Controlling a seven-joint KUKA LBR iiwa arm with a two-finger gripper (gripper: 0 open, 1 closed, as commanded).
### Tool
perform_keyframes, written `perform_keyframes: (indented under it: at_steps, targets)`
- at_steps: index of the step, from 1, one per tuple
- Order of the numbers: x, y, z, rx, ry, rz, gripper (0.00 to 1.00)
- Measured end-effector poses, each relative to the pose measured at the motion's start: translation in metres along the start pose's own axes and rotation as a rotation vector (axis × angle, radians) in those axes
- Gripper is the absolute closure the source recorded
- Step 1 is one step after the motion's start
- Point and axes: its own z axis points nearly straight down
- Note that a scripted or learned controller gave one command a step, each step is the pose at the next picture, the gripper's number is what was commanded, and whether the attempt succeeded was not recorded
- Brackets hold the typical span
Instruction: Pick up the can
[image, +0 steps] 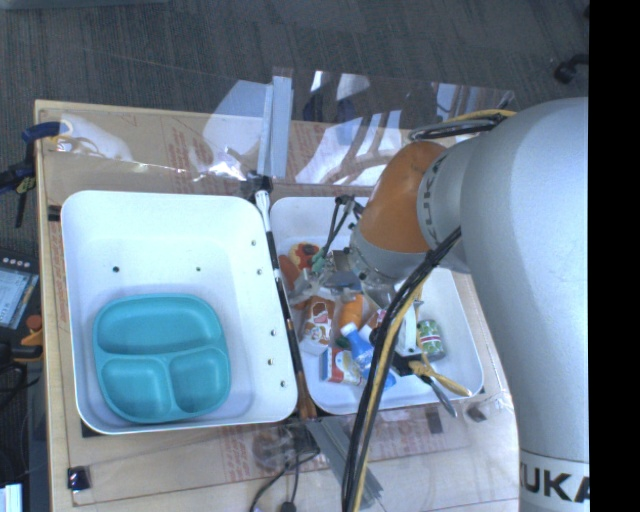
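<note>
The grey arm (520, 230) is the largest thing, reaching in from the right over the right bin (300, 215). I take this bin as the landmark. The left bin (160, 230) beside it holds a teal divided tray (160, 355). The pincer (350, 275) hangs over the middle of the right bin, above a heap of small packets; whether it is released or clenched I cannot tell. The can (430, 340), green and red, lies near the bin's right wall, to the right of the pincer and nearer the camera. It seems to lie on its side, but its long axis is not clear
</note>
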Motion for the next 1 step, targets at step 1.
perform_keyframes:
  at_steps: [1]
  targets:
    - [0.003,-0.0491,0.0004,0.0,0.001,0.251,0.0]
